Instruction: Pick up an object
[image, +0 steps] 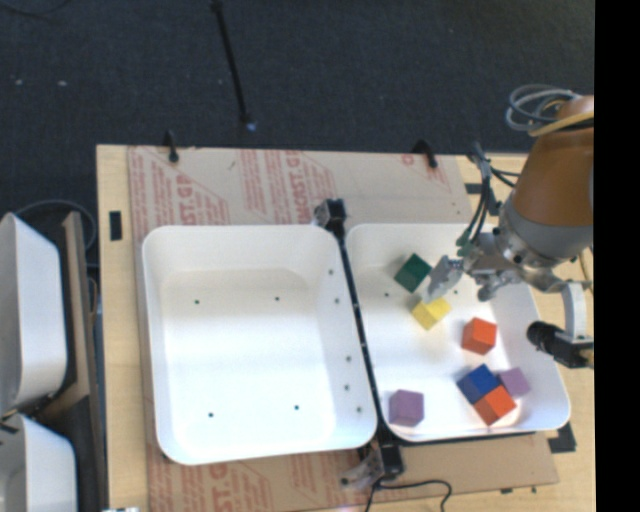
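Nothing lifted yet: every block lying on the floor of the right-hand shallow white bin, none between the fingers. Two-finger gripper low over that bin, jaws spread apart and empty, one fingertip just above the small yellow cube, the likeliest target. Grasp and lift both left to do, by the look of it.

Close by the yellow cube, a dark green cube up and to the left, near enough to crowd a closing finger. Farther off: an orange cube, then a huddle of blue cube, second orange block and pale purple block, touching one another; a larger purple cube alone near the front wall. Left-hand white bin bare of blocks.
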